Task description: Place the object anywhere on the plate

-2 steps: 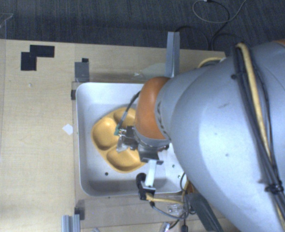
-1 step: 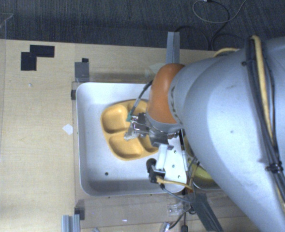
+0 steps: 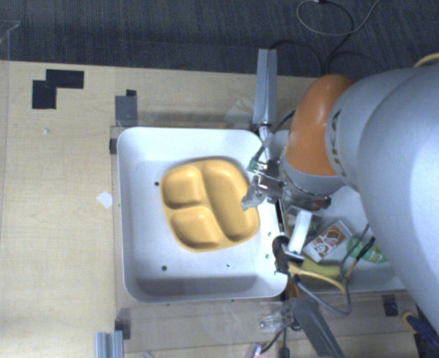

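Observation:
A yellow plate [image 3: 204, 202] with three compartments lies in the left white bin [image 3: 141, 274], toward its right side. My gripper [image 3: 256, 187] hangs over the plate's right rim, just below the orange wrist band [image 3: 314, 136]. I see nothing on the plate. In the right bin, partly hidden under the arm, lie a small printed packet [image 3: 328, 240], a yellow banana-like object [image 3: 317, 271] and a green item [image 3: 373, 254].
The grey arm [image 3: 398, 177] covers most of the right bin. A metal post [image 3: 266, 88] stands behind the divider between the bins. Black markers [image 3: 55, 86] sit on the wooden bench at the far left. A cable [image 3: 327, 13] lies on the dark carpet.

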Motion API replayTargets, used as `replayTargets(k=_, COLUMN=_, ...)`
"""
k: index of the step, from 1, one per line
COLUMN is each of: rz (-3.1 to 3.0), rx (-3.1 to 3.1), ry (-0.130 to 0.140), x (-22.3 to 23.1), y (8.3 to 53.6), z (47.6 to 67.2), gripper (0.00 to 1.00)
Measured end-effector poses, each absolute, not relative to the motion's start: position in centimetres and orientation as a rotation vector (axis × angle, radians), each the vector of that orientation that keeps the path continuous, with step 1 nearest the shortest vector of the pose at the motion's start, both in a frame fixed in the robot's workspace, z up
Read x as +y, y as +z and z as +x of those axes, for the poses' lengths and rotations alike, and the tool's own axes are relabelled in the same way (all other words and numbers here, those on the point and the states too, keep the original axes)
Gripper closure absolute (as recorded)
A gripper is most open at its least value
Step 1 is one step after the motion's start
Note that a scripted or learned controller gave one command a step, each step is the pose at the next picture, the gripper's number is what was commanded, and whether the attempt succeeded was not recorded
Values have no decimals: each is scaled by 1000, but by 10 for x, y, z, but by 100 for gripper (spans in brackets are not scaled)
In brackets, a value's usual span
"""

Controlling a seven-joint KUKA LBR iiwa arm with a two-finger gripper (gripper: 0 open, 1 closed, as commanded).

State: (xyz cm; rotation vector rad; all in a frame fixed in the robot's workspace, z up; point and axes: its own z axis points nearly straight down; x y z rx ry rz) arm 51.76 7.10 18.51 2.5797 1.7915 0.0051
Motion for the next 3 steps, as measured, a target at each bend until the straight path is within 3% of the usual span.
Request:
replayTargets(k=1, rz=2571, rx=1802, ry=7, x=72, y=195, z=519, gripper=100)
replayTargets(k=2, rz=2578, rx=1793, ry=7, x=63, y=316, z=491, gripper=100)
replayTargets(k=3, rz=2421, rx=2002, ry=2, x=139, y=251, z=487, gripper=100)
